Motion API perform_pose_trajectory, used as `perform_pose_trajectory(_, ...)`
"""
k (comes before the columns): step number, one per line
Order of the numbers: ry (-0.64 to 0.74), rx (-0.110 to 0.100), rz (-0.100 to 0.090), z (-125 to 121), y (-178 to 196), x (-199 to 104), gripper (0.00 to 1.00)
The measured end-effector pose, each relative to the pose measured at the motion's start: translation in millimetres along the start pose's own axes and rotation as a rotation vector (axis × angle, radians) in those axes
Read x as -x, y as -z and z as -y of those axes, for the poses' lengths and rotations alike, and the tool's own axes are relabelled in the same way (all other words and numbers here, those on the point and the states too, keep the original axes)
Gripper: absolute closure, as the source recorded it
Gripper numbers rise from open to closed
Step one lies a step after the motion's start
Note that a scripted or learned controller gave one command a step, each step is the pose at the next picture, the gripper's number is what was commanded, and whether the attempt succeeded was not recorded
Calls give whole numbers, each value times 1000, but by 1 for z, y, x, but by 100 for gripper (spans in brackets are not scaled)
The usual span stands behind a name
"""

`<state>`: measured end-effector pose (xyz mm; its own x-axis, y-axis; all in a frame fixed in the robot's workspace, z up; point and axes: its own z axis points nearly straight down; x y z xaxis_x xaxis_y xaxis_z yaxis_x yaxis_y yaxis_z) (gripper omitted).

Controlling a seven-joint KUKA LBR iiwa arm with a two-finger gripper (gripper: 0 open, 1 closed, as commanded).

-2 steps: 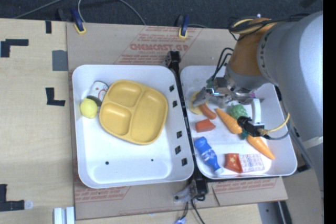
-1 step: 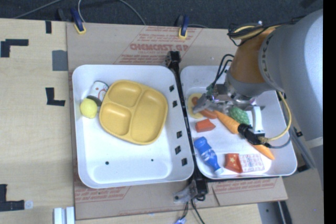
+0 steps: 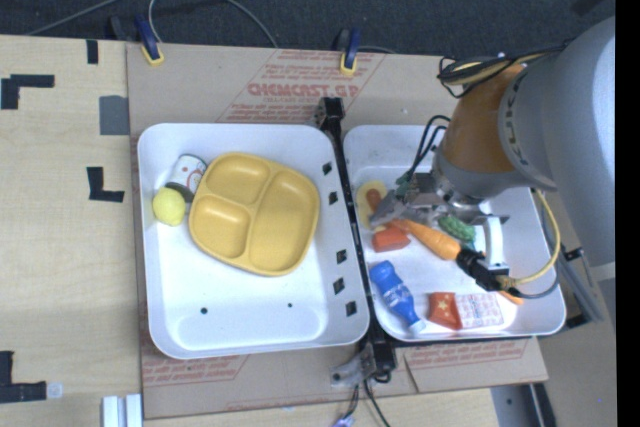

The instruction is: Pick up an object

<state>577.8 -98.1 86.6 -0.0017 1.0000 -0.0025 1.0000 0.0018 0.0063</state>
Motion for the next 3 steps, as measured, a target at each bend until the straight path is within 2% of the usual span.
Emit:
perform_pose_trajectory(1, -1, -6, -1, 28, 1, 8, 0)
perform_pose_trajectory(2, 0, -4, -1, 27, 11, 8, 100)
perform_pose_trajectory(3, 2, -5, -4, -17, 99, -71, 100)
